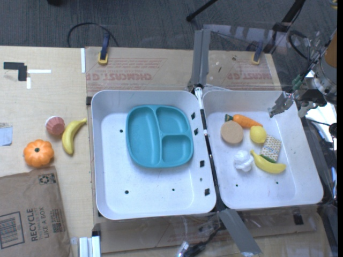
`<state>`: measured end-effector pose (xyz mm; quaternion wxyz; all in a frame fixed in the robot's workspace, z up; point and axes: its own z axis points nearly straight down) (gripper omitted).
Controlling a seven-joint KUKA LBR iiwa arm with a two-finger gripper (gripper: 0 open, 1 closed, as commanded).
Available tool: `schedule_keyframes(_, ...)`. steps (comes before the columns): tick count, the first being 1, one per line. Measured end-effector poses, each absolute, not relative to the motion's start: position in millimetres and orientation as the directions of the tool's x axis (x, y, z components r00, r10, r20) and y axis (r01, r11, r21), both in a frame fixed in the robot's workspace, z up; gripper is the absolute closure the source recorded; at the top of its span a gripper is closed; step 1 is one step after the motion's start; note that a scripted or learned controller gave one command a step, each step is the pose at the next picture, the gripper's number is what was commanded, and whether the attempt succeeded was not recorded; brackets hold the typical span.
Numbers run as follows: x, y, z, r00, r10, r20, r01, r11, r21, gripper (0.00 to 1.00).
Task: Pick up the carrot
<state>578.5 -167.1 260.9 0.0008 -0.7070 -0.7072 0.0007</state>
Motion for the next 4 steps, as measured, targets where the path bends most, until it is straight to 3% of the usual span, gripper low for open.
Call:
schedule_keyframes(1, 613.2, -129, 154, -0.308, 0.951, 0.0, 0.951, 0.308, -0.002, 0.0)
schedule_keyframes(2, 659.2, -159, 92, -0.444, 0.896, -0.003, 0.896, 0.444, 0.001, 0.0)
schedule_keyframes(3, 659.9, -160, 102, -0.442, 0.897, -0.005, 0.897, 0.442, 0.004, 1.0)
schedule_keyframes(4, 659.7, -79, 193, -0.494, 0.87, -0.002, 0.87, 0.494, 0.002, 1.0)
